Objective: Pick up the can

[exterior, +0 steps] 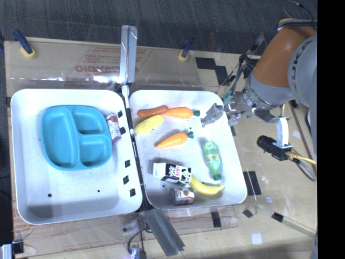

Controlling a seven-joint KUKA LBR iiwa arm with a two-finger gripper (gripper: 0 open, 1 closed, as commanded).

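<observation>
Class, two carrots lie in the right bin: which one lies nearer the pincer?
The upper carrot, beside the sausage; the lower carrot sits farther from the pincer.

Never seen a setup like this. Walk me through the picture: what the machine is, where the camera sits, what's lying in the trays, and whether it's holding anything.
One fixed camera looks down at a slant on a bench with two shallow white bins. The grey and orange machine on the right is a robot arm; its gripper hovers over the right bin's upper right edge, with nothing visibly between its fingers.

The left bin holds a blue divided tray and a small packet beside it. The right bin holds two carrots, a sausage, a yellow corn-like piece, a green bottle, a black and white carton, a banana and the can, lying near the front edge. The can is what it should pick up.
</observation>
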